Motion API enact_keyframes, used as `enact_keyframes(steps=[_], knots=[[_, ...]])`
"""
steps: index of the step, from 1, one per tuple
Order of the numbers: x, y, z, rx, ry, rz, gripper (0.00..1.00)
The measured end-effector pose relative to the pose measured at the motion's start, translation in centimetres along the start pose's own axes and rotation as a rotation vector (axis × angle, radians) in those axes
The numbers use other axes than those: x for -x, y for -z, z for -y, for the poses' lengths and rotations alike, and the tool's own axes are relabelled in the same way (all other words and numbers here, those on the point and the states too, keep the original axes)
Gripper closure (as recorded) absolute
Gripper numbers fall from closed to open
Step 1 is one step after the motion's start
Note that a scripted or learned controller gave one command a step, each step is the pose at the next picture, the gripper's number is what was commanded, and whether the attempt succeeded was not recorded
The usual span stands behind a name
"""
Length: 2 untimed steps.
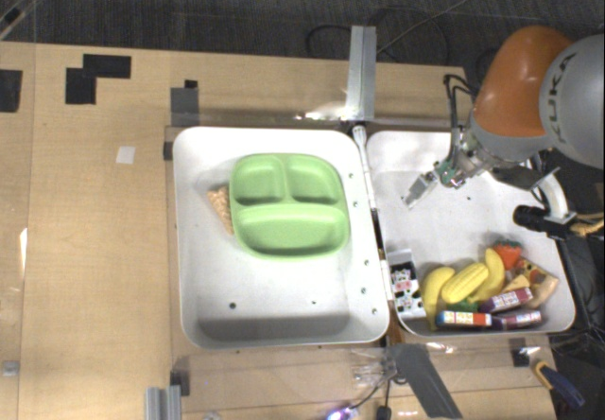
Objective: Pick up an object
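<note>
A cluster of small objects sits in the near right corner of the right bin (416, 148), and any of them could serve as the thing to pick. The plainest is a yellow banana (437, 288), curved, its long axis running from the bin's near edge up toward the far right, one tip pointing at the near wall. Touching it on the right lies a stubbier yellow piece (466, 282), tilted the same way. Below them two marker-like sticks (492, 319) lie nearly flat along the near wall, end to end, with red and dark bands. A small white-and-black box (403, 278) rests against the bin's left wall, just beside the banana. Reddish and brown items (529, 278) crowd the far right of the pile, too jumbled to name. The gripper (423, 186) hangs over the bare upper floor of this bin, well apart from the pile, slanted down to the left; whether it is parted or closed cannot be told, and nothing shows in it. In the left bin (198, 219) a green compartment tray (286, 203) lies flat, partly covering a tan, speckled thing (219, 208).
</note>
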State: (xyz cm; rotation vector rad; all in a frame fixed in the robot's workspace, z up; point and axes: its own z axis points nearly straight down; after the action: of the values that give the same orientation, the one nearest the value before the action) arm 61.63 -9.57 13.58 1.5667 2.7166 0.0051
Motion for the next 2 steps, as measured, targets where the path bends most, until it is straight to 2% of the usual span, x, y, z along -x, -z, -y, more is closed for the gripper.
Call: enact_keyframes(steps=[1,2], knots=[[-1.4,-4.3,6.2,0.009,0.210,0.007,0.00],[4.6,-4.5,2.8,0.008,-0.177,0.007,0.00]])
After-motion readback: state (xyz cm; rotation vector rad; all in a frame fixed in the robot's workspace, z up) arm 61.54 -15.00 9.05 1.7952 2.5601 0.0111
